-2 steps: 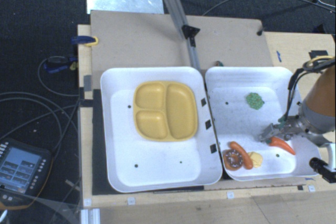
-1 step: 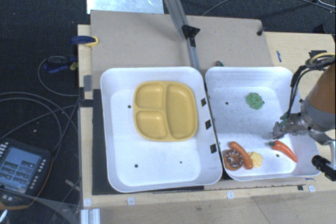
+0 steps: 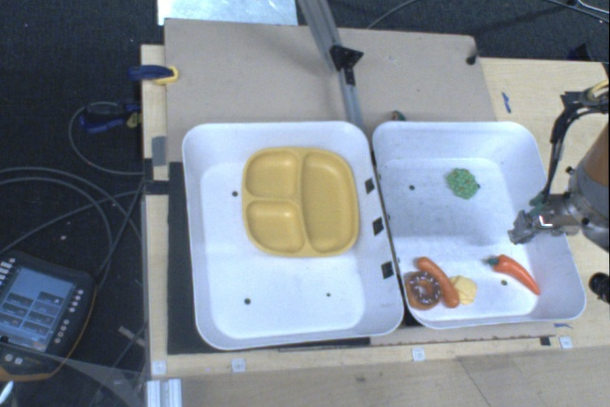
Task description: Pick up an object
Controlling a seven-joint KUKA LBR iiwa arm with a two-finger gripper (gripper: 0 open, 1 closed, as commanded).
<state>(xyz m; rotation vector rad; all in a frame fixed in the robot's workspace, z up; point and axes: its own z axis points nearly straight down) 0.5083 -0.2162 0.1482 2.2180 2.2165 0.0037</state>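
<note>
On the worktop [image 3: 286, 71], seen from above at a slant:

Left bin [image 3: 214, 300]: white and shallow; a yellow divided plate [image 3: 300, 202] with three compartments is held in its upper middle part.

Right bin [image 3: 429, 148]: white and shallow, set edge to edge with the left bin; four small items are held in it.

Green item [image 3: 462, 183]: a small bumpy lump, placed in the upper middle of the right bin, well apart from the others.

Carrot [image 3: 516, 272]: orange with a green tip, laid flat near the right wall, tilted down to the right.

Sausage [image 3: 437, 280]: red-orange, laid near the front wall, touching the doughnut.

Doughnut [image 3: 420, 290]: brown ring, at the front wall, left of the sausage.

Yellow piece [image 3: 465, 289]: small and pale, just beside the sausage on its right.

Pincer [image 3: 530, 226]: seen at the right wall of the right bin, just above the carrot; whether it is spread or pressed together cannot be told; nothing is seen between its tips.
</note>
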